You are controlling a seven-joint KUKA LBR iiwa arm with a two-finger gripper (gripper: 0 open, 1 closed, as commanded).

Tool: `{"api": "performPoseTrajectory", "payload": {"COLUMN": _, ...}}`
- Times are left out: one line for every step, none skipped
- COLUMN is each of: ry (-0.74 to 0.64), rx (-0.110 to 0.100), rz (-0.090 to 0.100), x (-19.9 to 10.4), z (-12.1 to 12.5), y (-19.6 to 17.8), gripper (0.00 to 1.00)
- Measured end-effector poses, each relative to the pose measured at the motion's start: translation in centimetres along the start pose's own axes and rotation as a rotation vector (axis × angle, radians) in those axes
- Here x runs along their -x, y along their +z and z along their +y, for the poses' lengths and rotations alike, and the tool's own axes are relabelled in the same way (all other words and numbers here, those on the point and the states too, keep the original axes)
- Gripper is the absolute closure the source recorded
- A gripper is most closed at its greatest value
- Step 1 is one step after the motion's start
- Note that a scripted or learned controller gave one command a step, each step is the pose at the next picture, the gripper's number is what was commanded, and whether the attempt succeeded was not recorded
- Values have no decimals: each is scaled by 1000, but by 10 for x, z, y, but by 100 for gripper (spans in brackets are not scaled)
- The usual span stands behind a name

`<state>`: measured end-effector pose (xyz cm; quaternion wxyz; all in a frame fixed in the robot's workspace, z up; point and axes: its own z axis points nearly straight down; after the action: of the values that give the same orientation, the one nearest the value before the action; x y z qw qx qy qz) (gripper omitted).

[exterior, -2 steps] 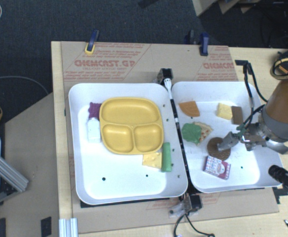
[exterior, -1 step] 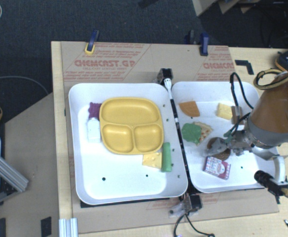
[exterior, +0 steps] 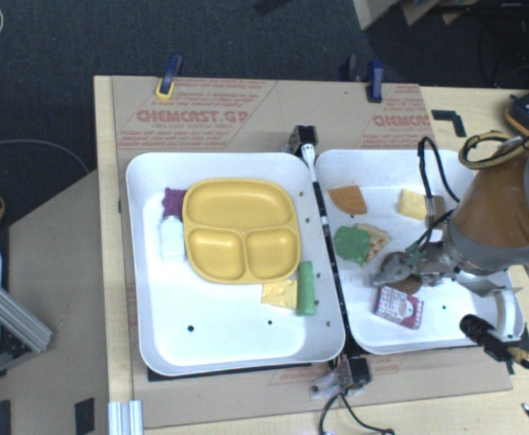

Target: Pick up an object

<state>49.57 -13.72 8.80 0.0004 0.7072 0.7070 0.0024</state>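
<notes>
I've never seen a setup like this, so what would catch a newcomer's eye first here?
Probably the big yellow divided tray in the middle of the left bin. Next, the grey-and-orange arm reaching in from the right, its gripper low over the right bin, between a green toy and a small red box.

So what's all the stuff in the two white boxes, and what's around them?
plate: 1, yellow, three sections, middle of left bin
bottle: 1, white with purple top, left of the plate
green stick: 1, green, right edge of left bin
cheese piece: 1, yellow, below the plate
orange piece: 1, orange, top of right bin
yellow block: 1, pale yellow, top right of right bin
green lump: 1, green, left side of right bin
red box: 1, red, bottom of right bin
bins: 2, white, side by side
gripper: 1, grey, above the red box
</notes>
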Motion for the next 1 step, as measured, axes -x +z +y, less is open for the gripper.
{"api": "performPoseTrajectory", "payload": {"ry": 1, "rx": 9, "rz": -3, "x": 0, "z": 2, "y": -12, "gripper": 100}}
